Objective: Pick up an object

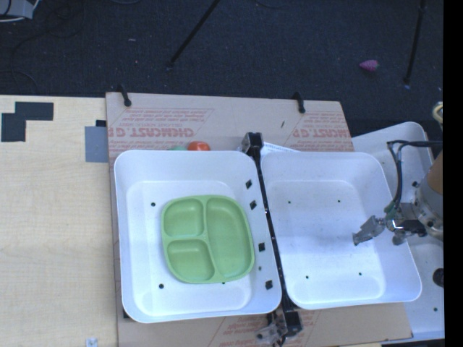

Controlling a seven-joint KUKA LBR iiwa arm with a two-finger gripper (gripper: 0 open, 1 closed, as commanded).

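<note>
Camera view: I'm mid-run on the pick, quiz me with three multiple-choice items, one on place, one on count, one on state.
1. The green plate lies in:
A. the left bin
B. the right bin
C. on the cardboard

2. The plate's compartments number:
A. two
B. three
C. five

3. The plate lies:
A. flat, hollows up
B. upside down
C. on edge against a wall

Key: 1 A, it sits on the left bin's floor. 2 B, two ridges split it into three. 3 A, its hollows face the camera.

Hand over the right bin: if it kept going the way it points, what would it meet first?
The hand points left and likely downward, so it would probably meet the right bin's bare floor first. Were it travelling level instead, the divider comes next; depth is unclear.
</note>
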